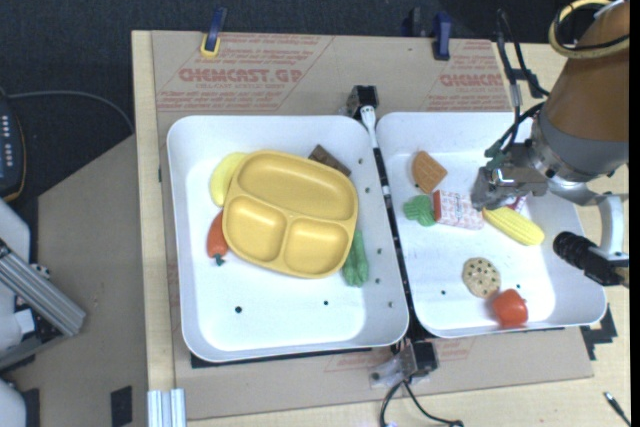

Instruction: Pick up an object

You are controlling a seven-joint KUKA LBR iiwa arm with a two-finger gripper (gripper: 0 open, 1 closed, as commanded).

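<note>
Gripper hovers in the right bin just above the corn (its grip is unclear). Open floor lies at six o'clock, before the cookie and tomato.

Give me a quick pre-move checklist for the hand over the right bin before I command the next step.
1. Hand is over the right bin: ok.
2. A target lies close: the yellow corn sits just below the hand: ok.
3. Hand open or shut: cannot tell.
4. Anything already held: cannot tell.
5. Neighbours crowding the corn: the red-and-white packet lies beside it, while the cookie and the tomato lie apart: ok.
6. Black cable runs near the wrist; whether it snags: cannot tell.
</note>
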